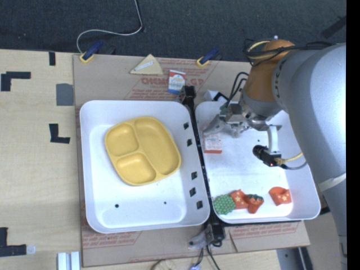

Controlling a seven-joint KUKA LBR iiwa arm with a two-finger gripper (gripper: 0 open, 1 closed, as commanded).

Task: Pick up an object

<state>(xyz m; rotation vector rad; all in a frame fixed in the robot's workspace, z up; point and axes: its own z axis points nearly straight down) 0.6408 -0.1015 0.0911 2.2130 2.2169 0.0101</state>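
A: Where is the arm [306,89] right now?

B: It reaches in from the right and bends down over the right bin [304,176]. The orange band sits above the wrist, and the gripper [228,122] hangs low over the bin's upper left part.

A: Is it pinching anything?

B: I cannot tell. The tip is a tangle of grey metal from this angle, and nothing clearly sits in it.

A: What lies in that bin?

B: A small white card with red print [212,145] lies just below the gripper, near the divider. Along the bottom edge sit a green piece [224,204], touching a red and orange toy [246,200], and a separate orange block [280,196] further right.

A: And the left bin [93,151]?

B: A yellow divided plate [142,149] rests in its upper middle, lying flat, with three compartments.

A: Anything outside the bins?

B: A small red and white box [176,81] stands on the cardboard behind them.
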